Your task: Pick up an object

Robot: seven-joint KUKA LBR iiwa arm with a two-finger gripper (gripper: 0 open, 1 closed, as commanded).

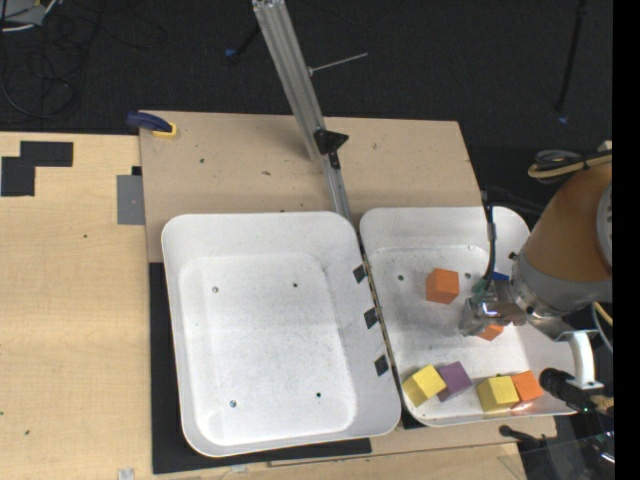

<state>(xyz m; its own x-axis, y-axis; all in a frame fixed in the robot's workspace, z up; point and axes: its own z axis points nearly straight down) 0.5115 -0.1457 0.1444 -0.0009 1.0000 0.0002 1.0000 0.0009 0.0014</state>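
In the right bin (400,253) an orange cube (442,285) lies near the middle. My gripper (484,315) is low over the bin floor just right of that cube, with the grey and orange arm (570,243) behind it. A small orange piece (491,333) peeks out at the gripper's lower edge; whether it is held is unclear. Along the bin's front edge lie a yellow block (425,383), a purple block (455,376), a second yellow block (497,393) and an orange block (527,386).
The left bin (190,258) sits beside the right one, with black clips (368,316) along the shared wall. A metal rail (295,78) slants up from behind the bins. A blue and yellow clamp (152,123) lies at the bench's far left corner.
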